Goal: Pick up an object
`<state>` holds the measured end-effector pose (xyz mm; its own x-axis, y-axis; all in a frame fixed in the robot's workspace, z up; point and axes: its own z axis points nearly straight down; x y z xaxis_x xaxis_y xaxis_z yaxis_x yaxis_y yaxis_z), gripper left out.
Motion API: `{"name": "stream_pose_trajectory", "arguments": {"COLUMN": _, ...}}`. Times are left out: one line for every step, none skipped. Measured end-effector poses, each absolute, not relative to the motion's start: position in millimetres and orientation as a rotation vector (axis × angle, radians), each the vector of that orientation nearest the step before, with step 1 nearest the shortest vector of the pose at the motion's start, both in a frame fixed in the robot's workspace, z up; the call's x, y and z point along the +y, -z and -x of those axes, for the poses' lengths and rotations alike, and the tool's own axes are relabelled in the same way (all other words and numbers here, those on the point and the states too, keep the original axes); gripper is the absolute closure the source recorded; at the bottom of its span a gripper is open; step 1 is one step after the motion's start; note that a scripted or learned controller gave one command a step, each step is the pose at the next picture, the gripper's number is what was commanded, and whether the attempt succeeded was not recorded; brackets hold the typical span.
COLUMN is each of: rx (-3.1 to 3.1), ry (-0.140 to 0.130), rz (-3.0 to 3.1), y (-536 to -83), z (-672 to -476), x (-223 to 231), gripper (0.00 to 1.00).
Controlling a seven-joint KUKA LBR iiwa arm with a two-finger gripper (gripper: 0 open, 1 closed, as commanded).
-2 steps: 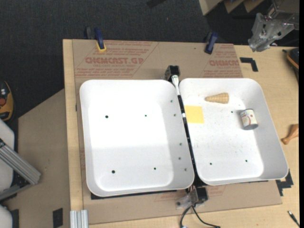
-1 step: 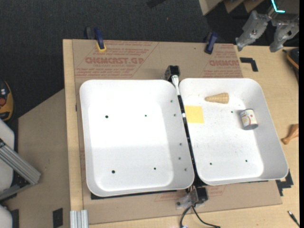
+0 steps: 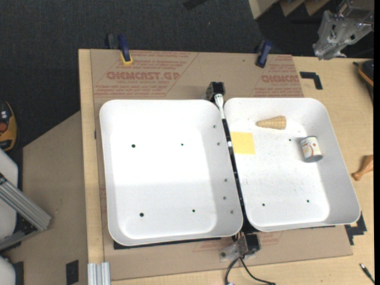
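Claw: far right corner, above the tabletop, finger state cannot be told. Right bin: tan cone far, yellow square left, small can right. Left bin alongside.

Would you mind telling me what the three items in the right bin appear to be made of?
The cone looks like matte tan wafer or plastic, given its ribbed surface. The yellow square seems to be flat paper or foam, with no sheen. The small can looks like glossy metal or plastic with a red label.
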<state>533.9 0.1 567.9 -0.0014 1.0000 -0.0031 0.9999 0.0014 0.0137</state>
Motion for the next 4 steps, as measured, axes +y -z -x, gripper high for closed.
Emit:
{"name": "stream_pose_trajectory", "arguments": {"rx": 2.215, "ry": -0.010, "rz": -2.212, "y": -567.3, "z": -533.8, "x": 0.2, "gripper": 0.00}}
{"name": "stream_pose_trajectory", "arguments": {"rx": 2.213, "ry": -0.015, "rz": -2.209, "y": -578.4, "z": -534.4, "x": 0.4, "gripper": 1.00}}
{"name": "stream_pose_trajectory", "arguments": {"rx": 2.213, "ry": -0.014, "rz": -2.209, "y": -578.0, "z": -534.4, "x": 0.4, "gripper": 0.00}}
{"name": "stream_pose_trajectory", "arguments": {"rx": 2.210, "ry": -0.019, "rz": -2.206, "y": -589.2, "z": -534.9, "x": 0.6, "gripper": 1.00}}
